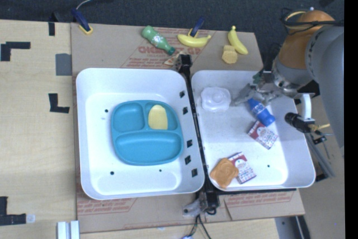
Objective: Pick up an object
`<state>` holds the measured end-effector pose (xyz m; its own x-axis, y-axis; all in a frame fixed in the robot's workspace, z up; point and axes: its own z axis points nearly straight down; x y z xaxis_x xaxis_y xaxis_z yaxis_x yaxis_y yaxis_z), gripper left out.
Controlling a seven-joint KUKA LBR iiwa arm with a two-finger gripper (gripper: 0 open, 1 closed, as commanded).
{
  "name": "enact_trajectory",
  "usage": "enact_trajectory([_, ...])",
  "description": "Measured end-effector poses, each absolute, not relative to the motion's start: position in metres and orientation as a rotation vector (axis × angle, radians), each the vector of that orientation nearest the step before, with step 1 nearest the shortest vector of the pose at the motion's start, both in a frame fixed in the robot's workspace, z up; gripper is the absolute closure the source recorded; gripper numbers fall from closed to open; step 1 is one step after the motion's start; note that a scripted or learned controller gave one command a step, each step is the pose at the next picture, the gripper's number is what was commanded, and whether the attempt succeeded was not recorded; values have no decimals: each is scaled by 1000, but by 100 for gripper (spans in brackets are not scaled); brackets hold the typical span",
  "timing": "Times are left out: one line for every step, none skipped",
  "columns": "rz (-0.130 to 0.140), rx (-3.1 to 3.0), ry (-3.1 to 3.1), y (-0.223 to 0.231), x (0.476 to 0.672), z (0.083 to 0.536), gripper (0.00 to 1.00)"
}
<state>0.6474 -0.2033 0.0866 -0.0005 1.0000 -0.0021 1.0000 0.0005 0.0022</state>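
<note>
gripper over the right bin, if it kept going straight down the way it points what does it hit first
Most likely the blue bottle, which lies right under the gripper in the right bin. The red and white packet lies just beyond it. Depth is hard to judge from this slanted view, so it could meet the bin floor beside the bottle.

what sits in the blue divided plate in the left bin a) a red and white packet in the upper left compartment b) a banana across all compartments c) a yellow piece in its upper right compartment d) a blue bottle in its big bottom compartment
c: the blue divided plate in the left bin holds a yellow piece in its upper right compartment, while the blue bottle lies in the right bin.
</note>
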Motion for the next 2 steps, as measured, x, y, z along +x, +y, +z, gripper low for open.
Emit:
enact_trajectory([2, 2217, 2217, -182, 604, 87, 0])
enact_trajectory([3, 2218, 2215, -165, 559, 87, 0])
